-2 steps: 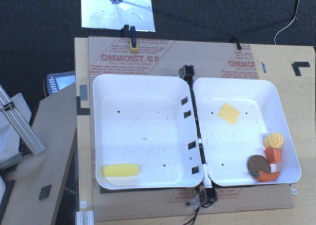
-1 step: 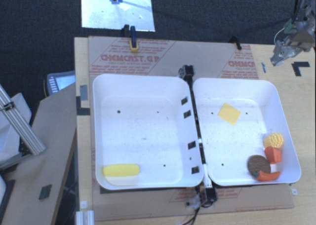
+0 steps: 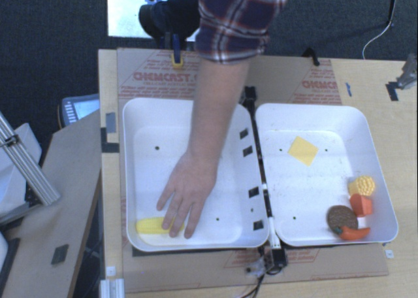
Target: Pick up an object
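A person's hand (image 3: 186,195) reaches down from the top of the view into the left bin (image 3: 140,120), the forearm bare below a plaid sleeve (image 3: 241,2). The hand lies palm down on the bin floor with its fingers (image 3: 175,223) spread and loosely straight, closed on nothing. The fingertips rest at the right end of a flat yellow piece (image 3: 149,226), which lies in the bin's near left corner (part of it is hidden under the fingers).

The right bin (image 3: 366,133) touches the left one along a dark seam. A yellow square (image 3: 303,150) lies flat near its middle, well apart from the rest. In its near right corner a cluster sits close together: a knobbly yellow lump (image 3: 363,185), a red block (image 3: 361,204) just below it, a brown disc (image 3: 340,217) to the left, and an orange stick (image 3: 356,232) against the rim.

Both bins stand on a cardboard sheet (image 3: 313,84) on the table (image 3: 372,71).
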You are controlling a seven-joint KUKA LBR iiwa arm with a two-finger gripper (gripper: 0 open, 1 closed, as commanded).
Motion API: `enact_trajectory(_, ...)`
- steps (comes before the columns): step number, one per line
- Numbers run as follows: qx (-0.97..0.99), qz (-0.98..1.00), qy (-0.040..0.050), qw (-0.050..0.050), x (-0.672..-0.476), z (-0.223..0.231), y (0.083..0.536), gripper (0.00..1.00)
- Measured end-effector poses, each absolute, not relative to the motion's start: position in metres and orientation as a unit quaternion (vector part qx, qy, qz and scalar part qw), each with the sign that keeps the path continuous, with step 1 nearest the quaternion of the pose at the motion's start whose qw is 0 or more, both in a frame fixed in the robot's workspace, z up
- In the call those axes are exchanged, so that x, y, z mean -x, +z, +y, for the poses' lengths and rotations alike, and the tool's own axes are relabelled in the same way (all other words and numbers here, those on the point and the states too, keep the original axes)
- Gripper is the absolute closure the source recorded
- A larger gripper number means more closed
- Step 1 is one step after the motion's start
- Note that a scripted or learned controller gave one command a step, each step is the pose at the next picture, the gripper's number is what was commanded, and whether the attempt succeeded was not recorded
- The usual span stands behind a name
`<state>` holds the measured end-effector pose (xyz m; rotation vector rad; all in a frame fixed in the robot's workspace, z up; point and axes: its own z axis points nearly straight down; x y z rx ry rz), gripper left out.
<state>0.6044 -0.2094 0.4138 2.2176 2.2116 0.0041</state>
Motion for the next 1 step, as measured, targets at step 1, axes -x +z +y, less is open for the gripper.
enact_trajectory(1,-0.708,0.706,-0.0039,-0.008,-0.5153,-0.1939,0.2322,1.00)
